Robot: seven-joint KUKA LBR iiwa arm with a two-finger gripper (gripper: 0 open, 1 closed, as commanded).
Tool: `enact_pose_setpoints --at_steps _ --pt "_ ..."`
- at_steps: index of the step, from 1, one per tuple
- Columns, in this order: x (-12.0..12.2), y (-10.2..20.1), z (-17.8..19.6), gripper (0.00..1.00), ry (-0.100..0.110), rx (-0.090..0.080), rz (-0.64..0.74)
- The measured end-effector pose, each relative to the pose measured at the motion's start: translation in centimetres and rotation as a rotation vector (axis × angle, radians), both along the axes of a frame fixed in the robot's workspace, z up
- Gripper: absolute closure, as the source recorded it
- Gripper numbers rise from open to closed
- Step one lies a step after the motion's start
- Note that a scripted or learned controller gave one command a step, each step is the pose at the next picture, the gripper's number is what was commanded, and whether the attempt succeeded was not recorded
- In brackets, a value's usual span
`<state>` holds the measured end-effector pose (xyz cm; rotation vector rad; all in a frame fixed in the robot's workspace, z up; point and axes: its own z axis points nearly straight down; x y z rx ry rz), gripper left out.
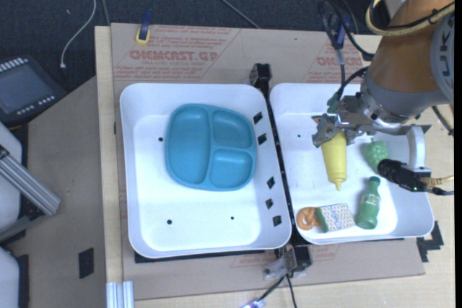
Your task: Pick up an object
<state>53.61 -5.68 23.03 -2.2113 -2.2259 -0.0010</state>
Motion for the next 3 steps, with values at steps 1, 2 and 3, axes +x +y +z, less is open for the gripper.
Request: enact_pose_setpoints --at_steps 1,2,3 --pt "-0.2 4.3 0.0 1.0 0.0 -0.001 -0.002" --pt "-0.1 8.7 0.0 1.0 -0.001 -0.001 -0.001" --pt "-1.0 14.3 -0.8 1.0 0.001 0.0 0.0"
